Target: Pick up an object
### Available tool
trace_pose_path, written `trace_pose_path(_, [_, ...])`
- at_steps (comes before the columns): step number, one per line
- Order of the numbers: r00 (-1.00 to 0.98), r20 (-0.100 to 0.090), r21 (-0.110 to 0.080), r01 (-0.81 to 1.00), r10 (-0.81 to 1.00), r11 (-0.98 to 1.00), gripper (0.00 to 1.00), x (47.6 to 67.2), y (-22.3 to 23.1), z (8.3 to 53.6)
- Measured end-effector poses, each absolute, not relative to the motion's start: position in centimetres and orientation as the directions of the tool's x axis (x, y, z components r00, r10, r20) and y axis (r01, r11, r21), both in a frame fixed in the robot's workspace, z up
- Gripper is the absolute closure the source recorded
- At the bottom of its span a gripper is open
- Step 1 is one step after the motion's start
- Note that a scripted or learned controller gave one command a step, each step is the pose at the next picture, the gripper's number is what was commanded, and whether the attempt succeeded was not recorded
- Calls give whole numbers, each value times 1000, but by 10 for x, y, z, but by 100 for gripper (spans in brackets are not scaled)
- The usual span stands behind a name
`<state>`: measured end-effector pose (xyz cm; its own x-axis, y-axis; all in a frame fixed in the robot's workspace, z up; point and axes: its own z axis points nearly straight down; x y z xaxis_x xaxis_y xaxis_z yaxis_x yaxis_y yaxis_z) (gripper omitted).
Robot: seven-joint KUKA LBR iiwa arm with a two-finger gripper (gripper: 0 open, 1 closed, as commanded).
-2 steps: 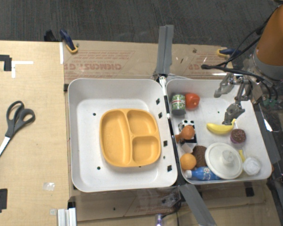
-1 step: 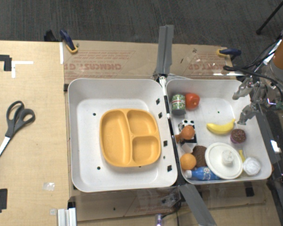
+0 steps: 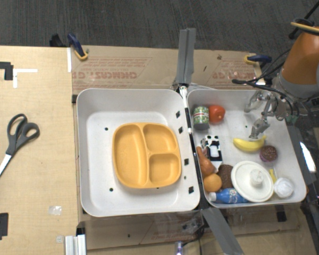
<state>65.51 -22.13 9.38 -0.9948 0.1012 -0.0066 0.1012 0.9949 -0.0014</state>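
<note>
My gripper (image 3: 257, 122) hangs over the back of the right bin (image 3: 231, 97), open, with nothing between its fingers. Just below its lower fingertip lies a yellow banana (image 3: 249, 143). The same bin holds a red tomato (image 3: 217, 113), a green can (image 3: 201, 116), a black-and-white toy (image 3: 213, 147), a carrot-like piece (image 3: 204, 162), an orange (image 3: 212, 183), a brown ball (image 3: 225, 171), a round white lid (image 3: 252, 180), a purple fruit (image 3: 268, 153), a blue bottle (image 3: 228, 196) and a small white cup (image 3: 283, 187).
The left bin (image 3: 95, 110) holds a yellow divided plate (image 3: 147, 154). Scissors (image 3: 16, 137) lie on the wooden bench at far left. A grey divider post (image 3: 186, 57) rises between the bins at the back. The arm's orange band (image 3: 303, 57) is at upper right.
</note>
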Motion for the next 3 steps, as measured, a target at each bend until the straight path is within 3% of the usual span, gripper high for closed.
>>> trace_pose_path(1, [-979, -4, 1, 205, 205, 979, 0, 601, -129, 93])
trace_pose_path(2, [-979, -8, 0, 202, 202, 979, 100, 603, -129, 104])
trace_pose_path(3, [-998, -4, -1, -60, -60, 998, 100, 592, -163, 93])
